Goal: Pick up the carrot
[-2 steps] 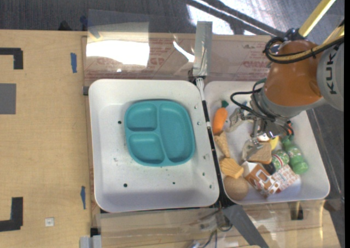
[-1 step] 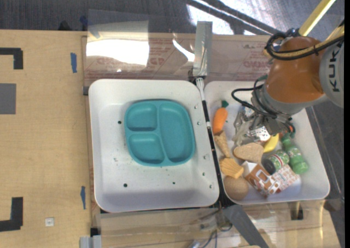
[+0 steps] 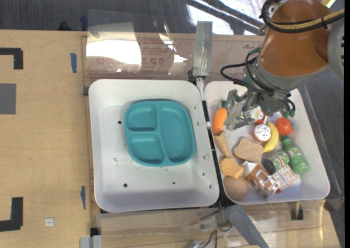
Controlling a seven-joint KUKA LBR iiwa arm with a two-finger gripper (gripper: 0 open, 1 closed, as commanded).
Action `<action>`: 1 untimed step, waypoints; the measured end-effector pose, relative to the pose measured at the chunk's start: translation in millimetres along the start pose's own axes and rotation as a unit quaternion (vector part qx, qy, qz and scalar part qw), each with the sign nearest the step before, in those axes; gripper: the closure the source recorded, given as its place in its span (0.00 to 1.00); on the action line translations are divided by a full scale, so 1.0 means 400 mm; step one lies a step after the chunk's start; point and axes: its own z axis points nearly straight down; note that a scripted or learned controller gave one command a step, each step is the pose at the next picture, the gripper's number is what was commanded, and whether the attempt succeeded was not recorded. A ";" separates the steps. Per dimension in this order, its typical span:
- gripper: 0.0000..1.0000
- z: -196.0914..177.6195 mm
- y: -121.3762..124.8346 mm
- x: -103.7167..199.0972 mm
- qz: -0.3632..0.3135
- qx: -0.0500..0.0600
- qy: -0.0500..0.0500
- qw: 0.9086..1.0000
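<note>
- Nearest my camera, at the 6 o'clock end of the right bin (image 3: 320, 184), lies a crowd of toy food: a round brown potato-like piece (image 3: 236, 188), a red-and-white carton (image 3: 267, 180), a small can (image 3: 275, 160) and a green bottle (image 3: 296, 159). The carton and can carry printing, but it is too small for me to read; I can make out no brand.
- Mid-bin, a slice of toast (image 3: 249, 150), a cracker-like wedge (image 3: 231, 168) and a banana (image 3: 272, 137) sit touching one another, with a red tomato (image 3: 283, 126) at 3 o'clock of them.
- The carrot (image 3: 219, 120), orange and stubby, lies against the right bin's 9 o'clock wall, just beside the divider, apart from the pile.
- The gripper (image 3: 238, 111) hangs low over the bin just at 3 o'clock of the carrot, fingers pointing down; nothing sits between them, and I cannot tell how wide they stand.
- In the left bin (image 3: 104, 132) rests a teal divided plate (image 3: 160, 132), unrelated to the job.
- Farthest off, the arm's orange band (image 3: 295, 36) looms at 1 o'clock over the bench (image 3: 38, 148).
- My reading: this is the approach, grasp not yet made. The next move calls for a short shift toward 9 o'clock to centre over the carrot, then a descent; the bin wall close alongside could block one finger.
</note>
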 end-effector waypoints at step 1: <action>1.00 0.061 0.129 0.120 0.072 -0.002 0.008 0.997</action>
